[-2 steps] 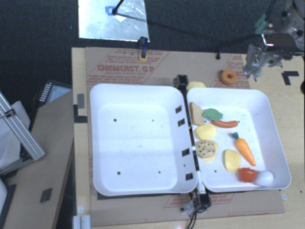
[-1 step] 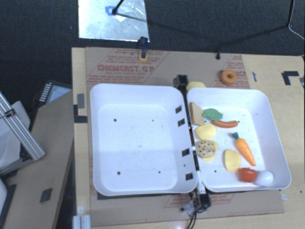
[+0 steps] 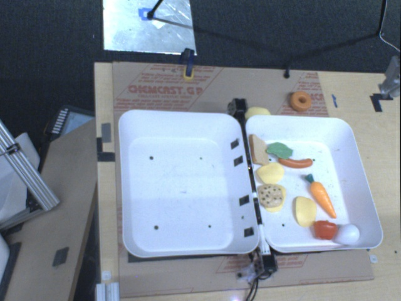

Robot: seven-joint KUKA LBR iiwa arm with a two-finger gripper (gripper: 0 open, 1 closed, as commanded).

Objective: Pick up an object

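Toy food lay in the right bin [image 3: 358, 144]: a carrot [image 3: 321, 196] near its middle, a tomato [image 3: 324, 229] touching a white egg [image 3: 347, 233] at its near edge. The gripper [image 3: 391, 80] hung at the bench's [image 3: 351, 86] far right edge; I couldn't tell its state.

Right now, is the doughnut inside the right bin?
No. The doughnut lies on the bench behind the right bin, outside its far rim, while the carrot lies inside it.

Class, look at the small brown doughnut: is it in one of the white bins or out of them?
Out. The doughnut lies on the bench beyond the right bin's far rim.
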